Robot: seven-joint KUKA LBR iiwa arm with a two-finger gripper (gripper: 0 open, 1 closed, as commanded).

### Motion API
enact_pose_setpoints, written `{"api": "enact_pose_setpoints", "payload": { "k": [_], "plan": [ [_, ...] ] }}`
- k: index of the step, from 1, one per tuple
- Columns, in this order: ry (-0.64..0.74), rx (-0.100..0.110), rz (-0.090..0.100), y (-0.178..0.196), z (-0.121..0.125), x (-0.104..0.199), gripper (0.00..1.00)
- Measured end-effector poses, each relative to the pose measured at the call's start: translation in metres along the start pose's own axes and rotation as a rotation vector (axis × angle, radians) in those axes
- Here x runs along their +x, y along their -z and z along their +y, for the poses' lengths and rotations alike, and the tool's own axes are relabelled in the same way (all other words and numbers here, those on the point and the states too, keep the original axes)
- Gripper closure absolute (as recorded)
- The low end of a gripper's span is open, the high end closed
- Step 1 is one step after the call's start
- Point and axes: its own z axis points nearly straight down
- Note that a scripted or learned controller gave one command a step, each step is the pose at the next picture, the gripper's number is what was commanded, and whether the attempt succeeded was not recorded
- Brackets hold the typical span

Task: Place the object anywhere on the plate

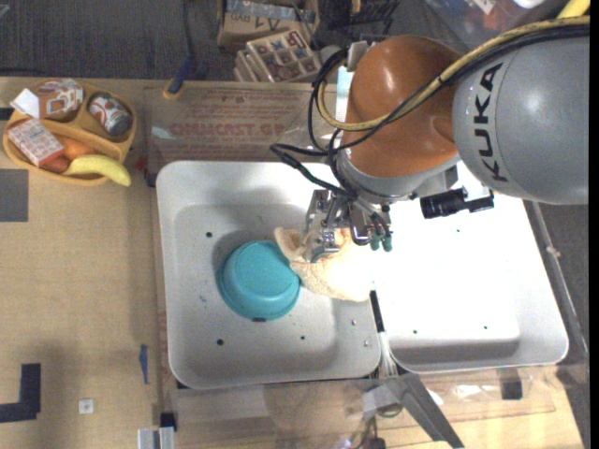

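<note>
Grey arm's pincer, grip unclear, over crumpled beige cloth beside round teal bowl.

We see a smooth, matt teal plastic-looking bowl lying in a white bin with a faintly glossy, moulded finish. Beside it lies a pale beige object, soft and matt. The table looks like bare, matt wood.
</note>
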Motion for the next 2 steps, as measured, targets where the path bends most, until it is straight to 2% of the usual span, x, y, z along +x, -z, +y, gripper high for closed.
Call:
{"api": "enact_pose_setpoints", "payload": {
  "k": [2],
  "plan": [
    [0.002, 0.001, 0.001, -0.001, 0.088, 0.059, 1.0]
  ]
}}
